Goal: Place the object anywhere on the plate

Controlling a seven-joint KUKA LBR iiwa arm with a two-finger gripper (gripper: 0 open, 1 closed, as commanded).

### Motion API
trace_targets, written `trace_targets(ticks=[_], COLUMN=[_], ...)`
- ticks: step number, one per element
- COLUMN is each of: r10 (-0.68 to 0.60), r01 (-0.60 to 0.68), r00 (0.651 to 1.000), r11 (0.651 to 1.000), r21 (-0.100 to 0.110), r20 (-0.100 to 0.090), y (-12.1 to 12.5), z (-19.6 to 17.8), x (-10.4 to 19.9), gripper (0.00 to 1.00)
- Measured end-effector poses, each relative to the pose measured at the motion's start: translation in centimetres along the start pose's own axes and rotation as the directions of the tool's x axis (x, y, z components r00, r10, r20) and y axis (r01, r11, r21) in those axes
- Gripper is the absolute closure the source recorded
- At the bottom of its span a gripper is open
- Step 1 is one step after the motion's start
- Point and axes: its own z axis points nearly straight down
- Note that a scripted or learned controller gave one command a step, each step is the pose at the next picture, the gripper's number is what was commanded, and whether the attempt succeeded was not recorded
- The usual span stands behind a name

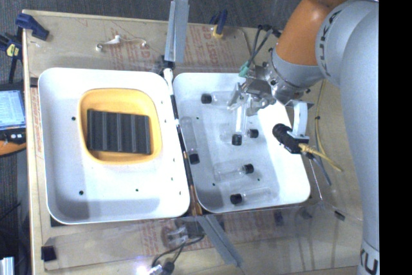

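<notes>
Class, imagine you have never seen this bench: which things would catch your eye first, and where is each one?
The yellow plate, carrying a dark ribbed block, stands out in the left bin. At the right, the big grey arm with its orange band reaches over the right bin, its gripper above several clear items with black caps.
</notes>
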Motion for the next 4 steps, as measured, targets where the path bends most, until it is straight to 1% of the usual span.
trace_targets(ticks=[1,2,3,4], r10=[-0.233,-0.445,-0.565,-0.685], r01=[0.233,0.445,0.565,0.685], r00=[0.973,0.895,0.825,0.729], r11=[0.973,0.895,0.825,0.729], r21=[-0.003,0.001,0.001,-0.004], r20=[0.001,0.000,0.000,0.003], y=[-0.1,0.8,0.3,1.9], z=[-4.6,1.5,2.1,1.8], x=[2.0,8.6,10.7,14.1], gripper=[1.00,1.00,1.00,1.00])
